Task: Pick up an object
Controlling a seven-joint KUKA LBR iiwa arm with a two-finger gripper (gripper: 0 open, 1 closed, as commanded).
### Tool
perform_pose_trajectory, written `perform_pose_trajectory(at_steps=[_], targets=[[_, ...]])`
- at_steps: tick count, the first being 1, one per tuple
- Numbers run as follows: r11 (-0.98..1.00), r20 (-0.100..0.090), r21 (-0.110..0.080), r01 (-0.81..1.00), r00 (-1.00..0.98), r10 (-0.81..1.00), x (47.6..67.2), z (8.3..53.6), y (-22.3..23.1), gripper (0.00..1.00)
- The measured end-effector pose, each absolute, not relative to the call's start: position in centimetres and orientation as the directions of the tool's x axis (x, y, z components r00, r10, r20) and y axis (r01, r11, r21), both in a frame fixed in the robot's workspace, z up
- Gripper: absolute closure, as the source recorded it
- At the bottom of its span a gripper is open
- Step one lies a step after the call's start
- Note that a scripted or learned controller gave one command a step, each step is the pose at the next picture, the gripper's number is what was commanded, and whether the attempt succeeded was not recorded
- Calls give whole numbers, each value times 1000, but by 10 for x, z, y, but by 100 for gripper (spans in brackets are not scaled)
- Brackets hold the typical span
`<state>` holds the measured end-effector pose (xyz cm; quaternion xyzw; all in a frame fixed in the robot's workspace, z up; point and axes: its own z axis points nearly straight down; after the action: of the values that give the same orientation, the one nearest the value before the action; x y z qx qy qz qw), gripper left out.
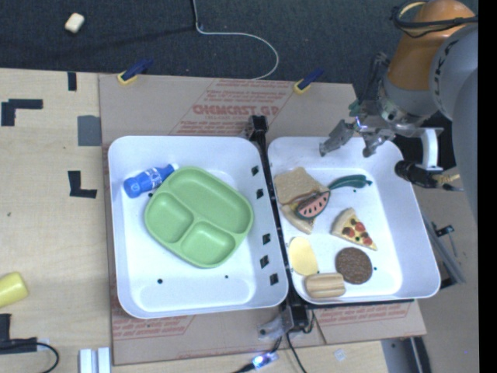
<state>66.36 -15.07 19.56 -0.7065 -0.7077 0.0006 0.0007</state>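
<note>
My gripper [353, 142] hangs open over the far edge of the right bin [404, 231], with nothing between its two fingers. Below it in that bin lie a green-handled tool [349, 183], a slice of toast [297, 185] with a watermelon slice [313, 206] on it, a pizza slice [355, 228], a brown round cookie [354, 265], a pale yellow piece [303, 256] and a tan bread roll [324, 286]. The left bin [128, 263] holds a green divided plate [198, 216] and a blue bottle [147, 180].
The grey arm with its orange band [423, 49] comes in from the upper right. A black divider [266, 208] runs between the bins. A yellow object [12, 288] lies at the far left on the bench, a small white cube [74, 22] on the dark floor beyond.
</note>
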Motion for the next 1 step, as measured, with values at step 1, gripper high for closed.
perform_pose_trajectory(at_steps=[1], targets=[[0, 0, -1, 1000, 0, 1000, 601, 81, -112, 0]])
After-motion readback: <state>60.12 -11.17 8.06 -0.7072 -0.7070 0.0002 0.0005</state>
